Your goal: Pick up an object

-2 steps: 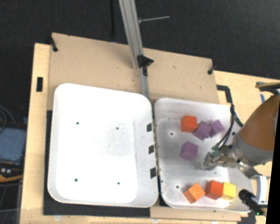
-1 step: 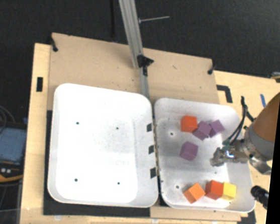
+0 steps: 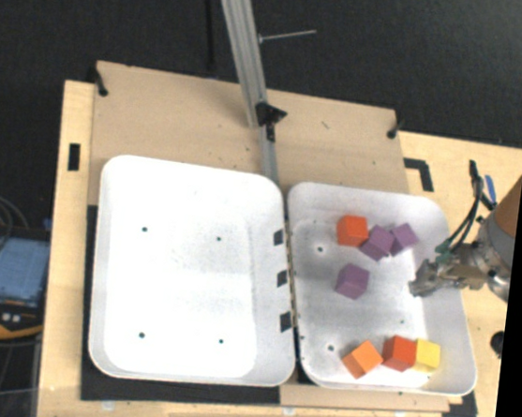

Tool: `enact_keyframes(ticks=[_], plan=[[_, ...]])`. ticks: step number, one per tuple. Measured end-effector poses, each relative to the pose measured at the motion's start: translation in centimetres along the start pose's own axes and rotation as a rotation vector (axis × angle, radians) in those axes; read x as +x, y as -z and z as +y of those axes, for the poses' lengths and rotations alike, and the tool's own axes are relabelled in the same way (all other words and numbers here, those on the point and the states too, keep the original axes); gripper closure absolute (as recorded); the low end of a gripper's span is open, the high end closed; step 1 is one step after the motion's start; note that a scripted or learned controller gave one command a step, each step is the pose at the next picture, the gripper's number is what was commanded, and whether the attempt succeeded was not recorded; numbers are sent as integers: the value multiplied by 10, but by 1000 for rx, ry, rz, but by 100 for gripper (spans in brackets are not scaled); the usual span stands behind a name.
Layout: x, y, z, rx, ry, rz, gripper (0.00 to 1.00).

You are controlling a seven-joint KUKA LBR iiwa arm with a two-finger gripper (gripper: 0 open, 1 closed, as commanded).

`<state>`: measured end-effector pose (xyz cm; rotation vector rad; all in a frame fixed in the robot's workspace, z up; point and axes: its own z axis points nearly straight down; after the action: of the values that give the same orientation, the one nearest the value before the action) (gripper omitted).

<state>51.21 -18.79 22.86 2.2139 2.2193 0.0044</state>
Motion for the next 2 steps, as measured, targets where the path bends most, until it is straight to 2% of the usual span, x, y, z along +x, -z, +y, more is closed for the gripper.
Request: enact_keyframes(ticks=[1, 2], plan=[[-7, 45, 0, 0, 1, 0, 100], [52, 35, 8, 5, 5, 3, 100]])
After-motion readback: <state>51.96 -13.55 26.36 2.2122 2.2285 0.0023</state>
